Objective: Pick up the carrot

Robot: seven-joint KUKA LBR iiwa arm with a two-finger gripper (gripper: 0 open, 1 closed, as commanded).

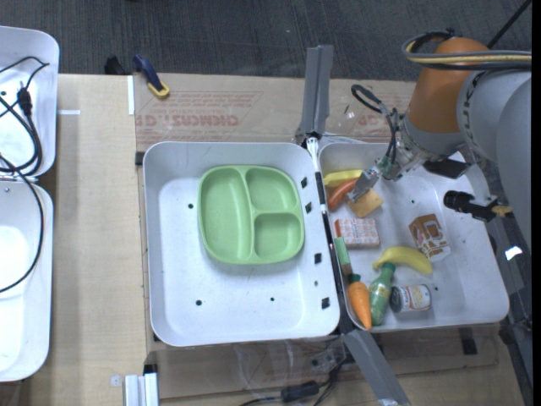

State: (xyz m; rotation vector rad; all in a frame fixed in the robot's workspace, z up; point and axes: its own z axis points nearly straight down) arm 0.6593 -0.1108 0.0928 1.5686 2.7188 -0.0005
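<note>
The carrot (359,304) lies at the near left corner of the right bin (473,311), tip toward the wall, touching a green bottle (379,290) beside it. That crowding leaves little room for a side grasp. The claw (369,182) hangs at the bin's far end, well apart, above a tan block (366,203) and a hot dog (340,192). Whether it is wide or narrow, I cannot tell.

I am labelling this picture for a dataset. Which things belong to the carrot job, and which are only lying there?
Belongs to the job:
- carrot, at the right bin's near left corner
- gripper, over that bin's far left part

Just lying about:
- banana
- green bottle
- small can
- green divided plate in the left bin
</note>
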